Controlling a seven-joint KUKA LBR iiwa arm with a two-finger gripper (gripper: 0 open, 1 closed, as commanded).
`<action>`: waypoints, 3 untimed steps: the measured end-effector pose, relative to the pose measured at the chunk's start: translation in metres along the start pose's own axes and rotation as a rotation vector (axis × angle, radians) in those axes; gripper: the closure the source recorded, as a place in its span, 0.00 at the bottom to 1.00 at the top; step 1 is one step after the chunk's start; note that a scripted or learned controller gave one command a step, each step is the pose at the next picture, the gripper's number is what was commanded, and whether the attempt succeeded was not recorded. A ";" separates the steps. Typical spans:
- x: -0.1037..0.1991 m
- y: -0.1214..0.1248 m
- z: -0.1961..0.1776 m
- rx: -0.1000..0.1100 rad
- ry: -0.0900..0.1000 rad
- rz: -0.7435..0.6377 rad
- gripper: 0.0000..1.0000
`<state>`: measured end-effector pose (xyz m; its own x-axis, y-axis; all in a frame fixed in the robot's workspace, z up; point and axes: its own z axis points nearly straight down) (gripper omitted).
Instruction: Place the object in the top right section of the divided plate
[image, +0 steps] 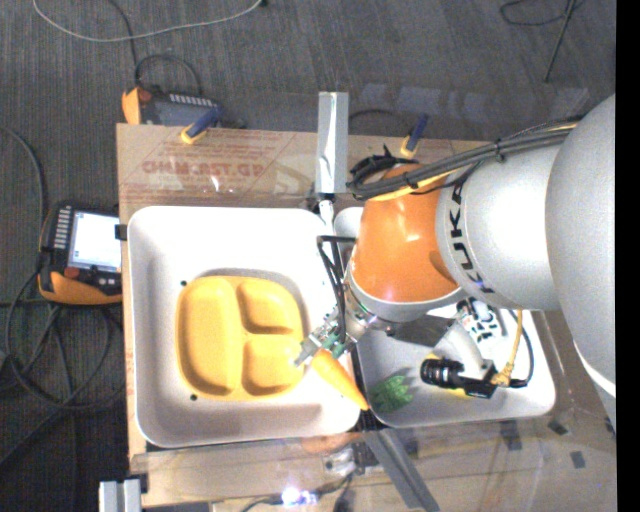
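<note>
A yellow divided plate (215, 335) lies in the left white bin (150, 260), with one long section on its left and two smaller ones on its right. My gripper (318, 347) hangs below the orange wrist band at the plate's right rim, beside the lower right section. It is shut on the upper end of an orange carrot (338, 378). The carrot slants down and to the right over the wall between the two bins. The plate's top right section (268, 300) holds nothing.
A green leafy toy (392, 392) lies in the right bin (535, 400) near its front left corner. The big grey arm (520, 230) covers most of that bin. A handheld controller (80, 250) sits left of the bench.
</note>
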<state>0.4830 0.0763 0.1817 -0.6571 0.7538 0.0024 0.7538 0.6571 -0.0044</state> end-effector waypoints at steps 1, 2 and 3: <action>0.000 0.000 0.000 -0.001 0.001 -0.001 0.00; 0.057 0.048 0.063 -0.001 0.002 0.128 0.00; 0.056 0.048 0.063 -0.001 0.002 0.129 0.00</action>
<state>0.4819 0.1501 0.1189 -0.5549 0.8319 0.0039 0.8319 0.5549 -0.0037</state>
